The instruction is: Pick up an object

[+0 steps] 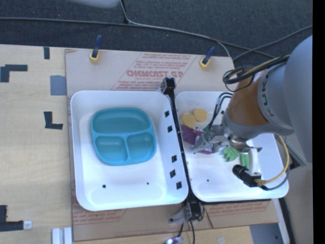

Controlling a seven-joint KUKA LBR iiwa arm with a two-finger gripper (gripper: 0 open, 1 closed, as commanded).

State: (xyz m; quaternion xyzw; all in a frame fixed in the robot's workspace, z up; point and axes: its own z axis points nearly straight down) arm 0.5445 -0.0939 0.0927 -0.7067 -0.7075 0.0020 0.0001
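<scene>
— Toys: where are they?
— Yellow pieces (pixel 194 118), purple toy (pixel 190 134) and green toy (pixel 232 153) cluster in the right bin (pixel 213 189), so my jaws (pixel 216 142) hang there; their spread I cannot tell.

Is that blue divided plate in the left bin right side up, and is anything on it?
Right side up and bare: the blue divided plate lies flat in the left bin, its three hollows facing up.

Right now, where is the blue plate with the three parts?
The blue plate lies in the left bin, near its far side, across the divider from the gripper.
</scene>
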